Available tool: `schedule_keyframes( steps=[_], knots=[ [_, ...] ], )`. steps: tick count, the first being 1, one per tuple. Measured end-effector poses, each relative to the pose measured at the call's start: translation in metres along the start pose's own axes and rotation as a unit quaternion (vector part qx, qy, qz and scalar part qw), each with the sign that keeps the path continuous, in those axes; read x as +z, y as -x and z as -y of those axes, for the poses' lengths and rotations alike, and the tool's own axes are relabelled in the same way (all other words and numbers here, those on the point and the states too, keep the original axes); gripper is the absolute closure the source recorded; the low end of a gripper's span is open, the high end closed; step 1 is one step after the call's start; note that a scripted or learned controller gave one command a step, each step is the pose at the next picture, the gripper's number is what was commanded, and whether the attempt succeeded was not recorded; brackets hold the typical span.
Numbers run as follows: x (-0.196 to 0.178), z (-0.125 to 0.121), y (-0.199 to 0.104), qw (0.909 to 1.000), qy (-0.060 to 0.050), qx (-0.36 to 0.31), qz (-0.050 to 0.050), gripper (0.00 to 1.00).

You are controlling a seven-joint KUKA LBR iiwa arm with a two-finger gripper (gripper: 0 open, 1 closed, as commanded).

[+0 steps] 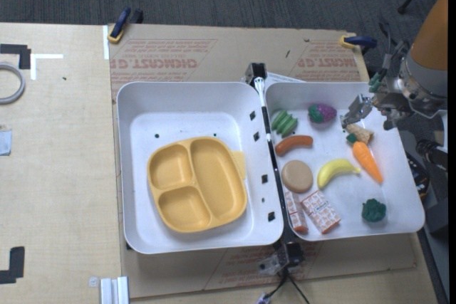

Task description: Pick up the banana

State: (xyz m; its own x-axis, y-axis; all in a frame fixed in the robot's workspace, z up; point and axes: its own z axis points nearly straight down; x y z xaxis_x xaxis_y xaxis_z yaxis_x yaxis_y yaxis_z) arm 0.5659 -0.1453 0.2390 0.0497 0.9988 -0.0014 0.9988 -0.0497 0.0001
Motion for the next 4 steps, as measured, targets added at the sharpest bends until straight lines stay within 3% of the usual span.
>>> schedule_keyframes(
  steps=[1,2,3,4],
  knots=[
    [0.024,0.069,-0.023,0.9899,-0.001,0.142,-0.001,0.00],
    [0.113,0.017,-0.028,0.9909,-0.001,0.135,-0.001,0.00],
    [0.146,0.056,-0.021,0.9985,0.001,0.054,0.000,0.00],
    [0.137,0.055,-0.020,0.9985,0.001,0.055,-0.001,1.00]
  ],
)
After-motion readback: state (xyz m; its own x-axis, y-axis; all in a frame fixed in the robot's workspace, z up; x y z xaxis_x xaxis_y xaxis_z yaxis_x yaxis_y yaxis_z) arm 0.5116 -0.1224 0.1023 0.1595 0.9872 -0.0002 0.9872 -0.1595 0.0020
